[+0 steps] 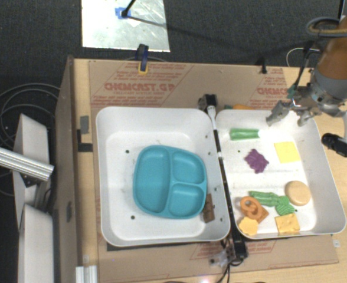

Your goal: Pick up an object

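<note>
Toys point(269, 204) clustered, partly overlapping

Dark carpet floor point(232, 22) around my bench, a shiny foil-like sheet point(125, 16) at eleven o'clock, black cables point(8, 108) at nine, perhaps an aluminium rail point(20, 163) beside them, brown printed cardboard point(179, 84) beneath me

Small toy foods point(257, 160) lie scattered in the right bin point(324, 175).
</note>
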Tool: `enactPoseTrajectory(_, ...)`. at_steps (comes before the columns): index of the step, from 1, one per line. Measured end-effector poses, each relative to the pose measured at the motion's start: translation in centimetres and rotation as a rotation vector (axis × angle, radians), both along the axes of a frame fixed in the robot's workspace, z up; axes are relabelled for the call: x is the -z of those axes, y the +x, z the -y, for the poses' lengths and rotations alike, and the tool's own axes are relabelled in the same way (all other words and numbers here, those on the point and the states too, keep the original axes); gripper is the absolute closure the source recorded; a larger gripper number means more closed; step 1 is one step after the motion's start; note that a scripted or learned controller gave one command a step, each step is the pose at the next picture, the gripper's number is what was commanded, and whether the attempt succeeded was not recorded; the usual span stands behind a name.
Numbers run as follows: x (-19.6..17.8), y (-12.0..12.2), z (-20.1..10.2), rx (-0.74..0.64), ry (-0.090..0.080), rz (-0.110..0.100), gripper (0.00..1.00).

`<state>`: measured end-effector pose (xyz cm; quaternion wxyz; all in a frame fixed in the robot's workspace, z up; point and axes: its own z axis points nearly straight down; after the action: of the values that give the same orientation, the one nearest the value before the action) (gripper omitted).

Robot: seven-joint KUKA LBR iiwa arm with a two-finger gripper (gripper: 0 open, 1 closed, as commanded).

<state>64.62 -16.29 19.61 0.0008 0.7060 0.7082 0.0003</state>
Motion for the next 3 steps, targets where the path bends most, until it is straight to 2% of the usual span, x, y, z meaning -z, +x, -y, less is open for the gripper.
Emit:
enactPoseTrajectory(1, 3.7, -4.9, -3.8, 0.0, 0.003, -0.007, 0.0)
enactPoseTrajectory(2, 8.3, -5.9, -6.2, -0.003, 0.002, -0.003, 0.0)
enactPoseTrajectory(3, 11.3, -6.2, -3.8, 0.003, 0.0, -0.003, 0.0)
